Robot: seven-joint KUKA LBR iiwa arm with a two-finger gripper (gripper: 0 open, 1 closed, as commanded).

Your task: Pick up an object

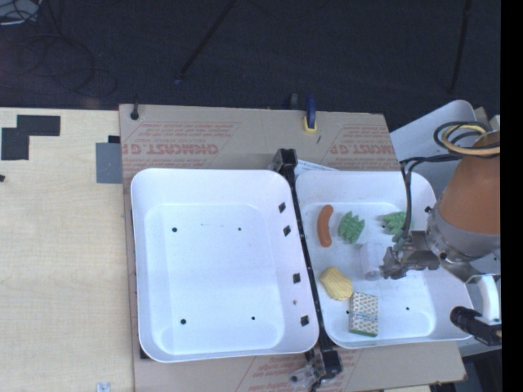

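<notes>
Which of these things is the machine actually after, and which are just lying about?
Part of the job:
- orange sausage-shaped toy
- dark green leafy toy
- light green toy
- yellow lumpy toy
- patterned flat box
- right white bin holding them
- hand, low over that bin

Lying about:
- left white bin
- brown cardboard sheet
- blue-and-yellow clamp

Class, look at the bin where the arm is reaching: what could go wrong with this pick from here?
1. The claw sits close to the small green piece near the right bin's far wall; it may nudge rather than grip it.
2. The larger green toy and orange sausage lie close together, so one could be knocked.
</notes>
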